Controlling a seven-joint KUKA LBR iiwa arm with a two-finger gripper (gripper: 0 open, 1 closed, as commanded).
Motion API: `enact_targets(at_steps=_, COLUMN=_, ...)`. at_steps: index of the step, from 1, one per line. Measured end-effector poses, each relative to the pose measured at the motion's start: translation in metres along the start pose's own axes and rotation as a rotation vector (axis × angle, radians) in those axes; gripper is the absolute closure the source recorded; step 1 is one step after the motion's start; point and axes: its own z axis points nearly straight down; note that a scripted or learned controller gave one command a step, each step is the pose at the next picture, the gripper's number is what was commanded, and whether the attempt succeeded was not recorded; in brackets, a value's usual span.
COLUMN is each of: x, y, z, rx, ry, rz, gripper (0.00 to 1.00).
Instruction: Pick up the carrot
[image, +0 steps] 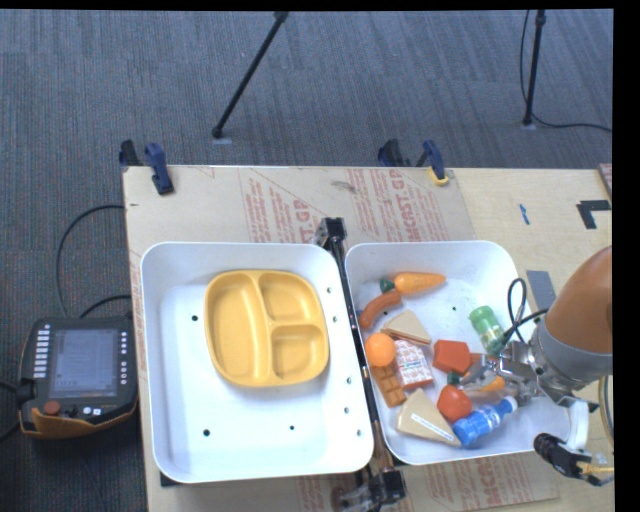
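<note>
Down at the bottom right of the frame, a blue bottle (482, 423) lies on its side in the right bin (455, 255), next to a red tomato (453, 402) and a wedge of sandwich (424, 419). Just to the right of them is the gripper (497, 372) on the grey arm (580, 330), low over the toys near a red block (452, 355) and a green bottle (487, 325). I cannot tell how the gripper is set. Up near the top of the right bin lies the carrot (416, 283), orange with a green end, well apart from the gripper. A sausage (379, 309) lies just below it. Over in the left bin (170, 400) sits a yellow plate (267, 326) with three parts.
</note>
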Motion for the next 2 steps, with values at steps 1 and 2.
enact_targets(at_steps=1, x=0.0000, y=-0.0005, z=-0.0093, rx=0.002, ry=0.001, rz=0.004, gripper=1.00)
enact_targets(at_steps=2, x=-0.0001, y=-0.0005, z=-0.0093, rx=0.002, ry=0.001, rz=0.005, gripper=0.00)
